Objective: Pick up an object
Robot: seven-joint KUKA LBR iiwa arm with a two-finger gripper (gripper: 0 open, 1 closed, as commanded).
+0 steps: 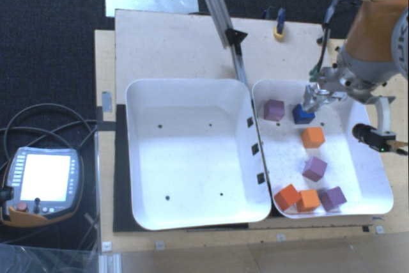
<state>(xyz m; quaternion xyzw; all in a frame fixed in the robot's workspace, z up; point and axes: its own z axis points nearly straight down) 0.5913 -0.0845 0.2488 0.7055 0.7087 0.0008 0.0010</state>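
Several small cubes lie in the right bin (367, 166). A blue cube (301, 116) sits near the bin's back, with a purple cube (274, 109) to its left. My gripper (310, 103) reaches in from the right and hangs directly over the blue cube's upper right edge, touching or just above it. An orange cube (313, 137) lies a little in front of the blue one. Further forward is a second purple cube (314, 168).
At the right bin's front edge sit a red-orange cube (287, 195), an orange cube (308, 201) and a purple cube (332, 197) in a row. The left bin (192, 150) adjoins on the left. A slanted metal pole (217, 3) crosses the bench's back.
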